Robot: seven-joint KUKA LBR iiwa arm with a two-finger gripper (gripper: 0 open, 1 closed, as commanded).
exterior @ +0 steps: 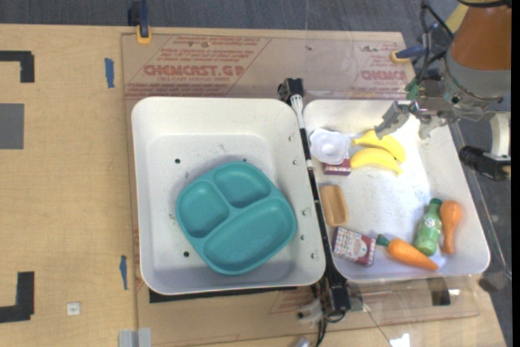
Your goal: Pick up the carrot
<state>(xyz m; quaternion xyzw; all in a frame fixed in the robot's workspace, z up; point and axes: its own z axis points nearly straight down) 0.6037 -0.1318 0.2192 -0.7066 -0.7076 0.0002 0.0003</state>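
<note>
While parted and clamping nothing, gripper (409, 119) poised over right bin's (475, 244) far edge, just beside bananas (379, 152). Carrot (409, 253) lying near front wall, long axis slanted, tip toward lower right, beside green bottle (428, 228).

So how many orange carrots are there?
2. One orange carrot lies near the right white bin's front edge, and a second orange carrot sits just right of the green bottle.
</note>
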